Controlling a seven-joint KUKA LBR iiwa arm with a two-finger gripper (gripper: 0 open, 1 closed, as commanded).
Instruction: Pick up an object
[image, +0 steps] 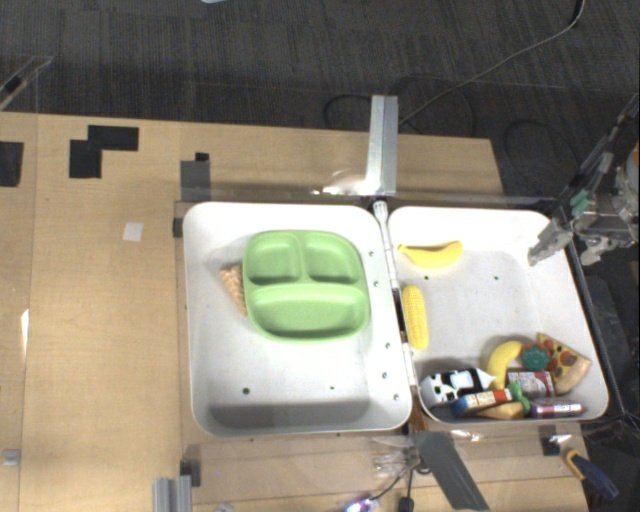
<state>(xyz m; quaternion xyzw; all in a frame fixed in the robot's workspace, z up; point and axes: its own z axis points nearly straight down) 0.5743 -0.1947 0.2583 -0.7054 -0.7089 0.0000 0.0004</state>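
Observation:
The right bin (500, 290) holds a yellow banana (431, 255) near its back left corner. A corn cob (414, 316) lies along its left wall. Several small toys are piled in its front right corner, among them a yellow fruit (505, 356), a pizza slice (562, 363), a black-and-white toy (455, 382) and a marker (487, 402). My gripper (566, 250) hovers over the bin's back right corner. It is open, with nothing between its fingers. It is well apart from the banana and the pile.
The left bin (220, 390) holds a green divided plate (303, 283) with a tan waffle-like piece (233, 288) tucked under its left edge. A metal post (384, 145) stands behind the divider between the bins.

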